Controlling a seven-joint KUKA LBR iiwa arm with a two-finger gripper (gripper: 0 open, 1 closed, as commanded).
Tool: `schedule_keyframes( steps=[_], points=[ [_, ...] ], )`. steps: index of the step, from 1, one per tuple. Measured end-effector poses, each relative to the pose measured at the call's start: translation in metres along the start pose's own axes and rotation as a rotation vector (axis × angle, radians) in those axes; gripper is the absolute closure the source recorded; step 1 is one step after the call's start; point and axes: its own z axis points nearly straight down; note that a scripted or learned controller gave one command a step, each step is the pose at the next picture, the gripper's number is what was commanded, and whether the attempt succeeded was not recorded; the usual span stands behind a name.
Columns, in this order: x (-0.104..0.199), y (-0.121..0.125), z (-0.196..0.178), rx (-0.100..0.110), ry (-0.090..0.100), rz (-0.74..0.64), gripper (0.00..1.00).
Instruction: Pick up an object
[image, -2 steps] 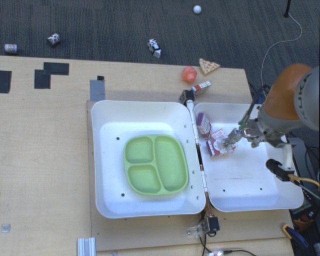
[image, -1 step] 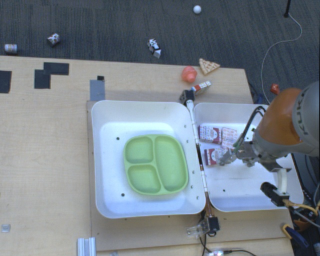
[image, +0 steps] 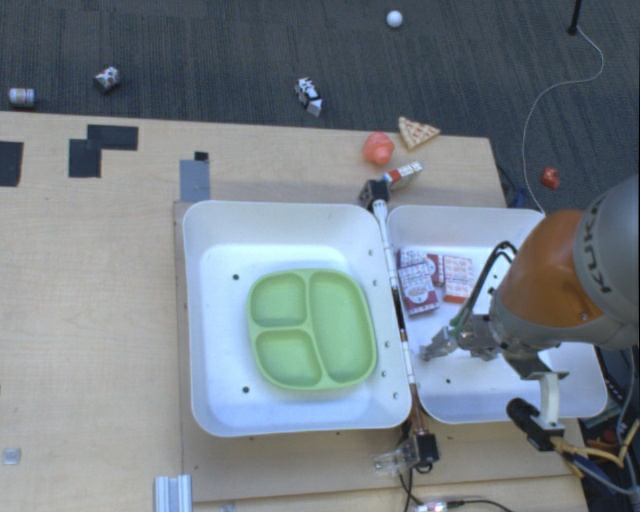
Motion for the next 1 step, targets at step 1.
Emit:
schedule_keyframes(
  steps=[1],
  points=[
    [0.0001, 0.0023, -0.0113, -0.006, -0.001, -0.001, 1.0]
  ],
)
